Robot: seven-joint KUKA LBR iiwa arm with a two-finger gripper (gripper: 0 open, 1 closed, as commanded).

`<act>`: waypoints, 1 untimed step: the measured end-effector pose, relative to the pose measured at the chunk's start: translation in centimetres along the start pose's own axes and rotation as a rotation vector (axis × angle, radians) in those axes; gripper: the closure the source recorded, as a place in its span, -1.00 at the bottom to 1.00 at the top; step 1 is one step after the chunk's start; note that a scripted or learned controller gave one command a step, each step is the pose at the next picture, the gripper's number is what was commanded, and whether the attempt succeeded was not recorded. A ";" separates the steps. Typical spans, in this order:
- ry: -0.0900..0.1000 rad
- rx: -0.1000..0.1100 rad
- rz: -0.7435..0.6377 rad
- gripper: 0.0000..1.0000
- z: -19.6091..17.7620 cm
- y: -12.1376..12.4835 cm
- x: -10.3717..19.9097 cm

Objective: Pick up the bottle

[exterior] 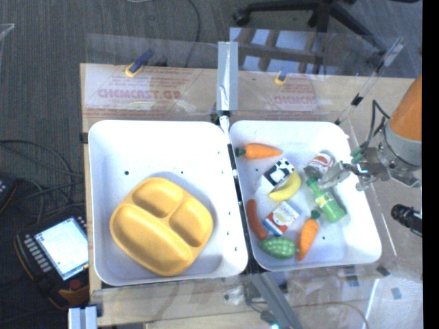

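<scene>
The green bottle (328,204) lies in the right bin (363,242), near that bin's right side, with its neck pointing up and to the left. My gripper (334,177) reaches in from the right and hovers just over the bottle's upper end, beside a red and white can (320,162). Whether it touches the bottle cannot be made out. Nothing appears lifted; the bottle rests on the bin floor.
Around the bottle in the right bin lie a banana (287,187), a black and white box (278,171), two carrots (260,151) (308,236), a sausage (256,218), a small carton (282,218) and a green vegetable (278,247). A yellow divided tray (162,223) sits in the left bin (116,142).
</scene>
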State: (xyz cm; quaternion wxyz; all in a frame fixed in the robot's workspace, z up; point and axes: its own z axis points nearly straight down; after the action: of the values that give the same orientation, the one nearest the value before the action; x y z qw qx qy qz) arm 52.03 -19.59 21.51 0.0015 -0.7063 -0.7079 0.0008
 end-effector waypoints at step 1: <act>0.003 -0.006 -0.173 -1.00 11.9 2.5 -2.0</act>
State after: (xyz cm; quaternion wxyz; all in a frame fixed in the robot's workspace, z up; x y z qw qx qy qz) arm 54.51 -21.62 9.61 0.0006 -0.6427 -0.7662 -0.0024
